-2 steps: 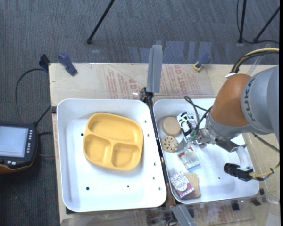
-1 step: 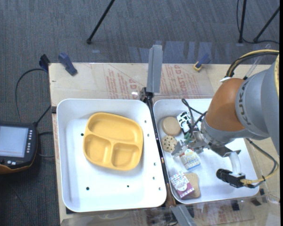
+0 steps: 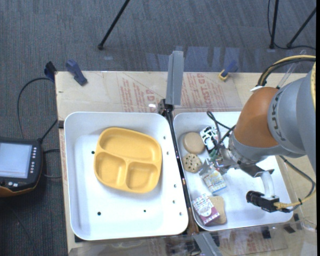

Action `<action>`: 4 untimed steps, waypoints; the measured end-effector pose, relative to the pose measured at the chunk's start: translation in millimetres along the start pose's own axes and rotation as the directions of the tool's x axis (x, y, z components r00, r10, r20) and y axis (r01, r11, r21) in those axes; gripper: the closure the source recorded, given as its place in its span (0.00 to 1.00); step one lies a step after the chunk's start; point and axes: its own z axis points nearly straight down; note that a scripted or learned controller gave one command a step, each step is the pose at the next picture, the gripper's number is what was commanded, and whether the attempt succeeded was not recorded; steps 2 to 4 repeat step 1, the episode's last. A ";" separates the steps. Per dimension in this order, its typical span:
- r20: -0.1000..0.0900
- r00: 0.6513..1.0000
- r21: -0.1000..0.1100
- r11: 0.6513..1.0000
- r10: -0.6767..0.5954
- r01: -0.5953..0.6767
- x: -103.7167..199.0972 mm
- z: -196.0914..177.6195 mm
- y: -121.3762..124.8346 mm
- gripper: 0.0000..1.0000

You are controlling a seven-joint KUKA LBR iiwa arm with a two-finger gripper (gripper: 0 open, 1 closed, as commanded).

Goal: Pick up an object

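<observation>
Grey and orange, the arm (image 3: 272,124) reaches in from the right and bends down over the right bin (image 3: 280,217), its wrist ending in a gripper (image 3: 216,161) low among the clutter at the bin's middle; the tip is a tangle of metal and cables, and whether its fingers are spread or pressed together cannot be told. Just below the gripper lies a small printed packet (image 3: 215,181), touching or nearly touching the tip, though nothing can be seen between the fingers. Left of the gripper sit a round tan cookie (image 3: 193,142) and, below it, a darker spotted cookie (image 3: 192,162), both near the bin's left wall. A black-and-white item (image 3: 208,135) lies just above the gripper. Near the bin's front edge a pink-and-white wrapped packet (image 3: 204,206) rests against a tan slice (image 3: 218,207). Further out, the left bin (image 3: 80,207) holds a yellow divided plate (image 3: 129,159) with three compartments. Off the bench, at the far left, a control pendant (image 3: 13,164) sits on the grey carpet.
</observation>
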 end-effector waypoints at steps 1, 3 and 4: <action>0.006 0.996 -0.019 0.996 -0.084 0.085 64.1 -99.7 57.5 1.00; 0.006 0.996 -0.019 0.996 -0.084 0.085 64.1 -99.7 57.5 1.00; 0.006 0.996 -0.019 0.996 -0.084 0.085 64.1 -99.7 57.5 1.00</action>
